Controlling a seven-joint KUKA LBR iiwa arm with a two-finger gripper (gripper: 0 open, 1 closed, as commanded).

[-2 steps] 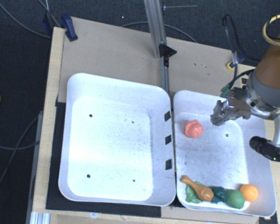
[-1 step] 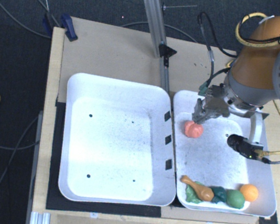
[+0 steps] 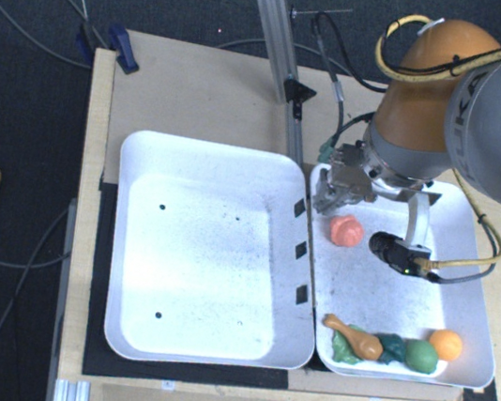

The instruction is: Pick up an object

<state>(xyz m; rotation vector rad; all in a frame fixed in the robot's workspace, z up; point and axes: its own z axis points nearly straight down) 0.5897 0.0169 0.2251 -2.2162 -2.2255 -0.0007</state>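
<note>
Though half-hidden, hand (image 3: 347, 194) perhaps above pink object (image 3: 346, 231)

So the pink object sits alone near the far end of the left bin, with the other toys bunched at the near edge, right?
Not quite: the camera view shows the pink object in the right bin, not the left bin. The rest holds: it lies alone toward the far end, just below the gripper, while the other toys bunch along that bin's near edge.

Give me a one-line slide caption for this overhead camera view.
KUKA arm's gripper poised by a pink object in the right bin, with toy foods clustered along its near edge.
</note>
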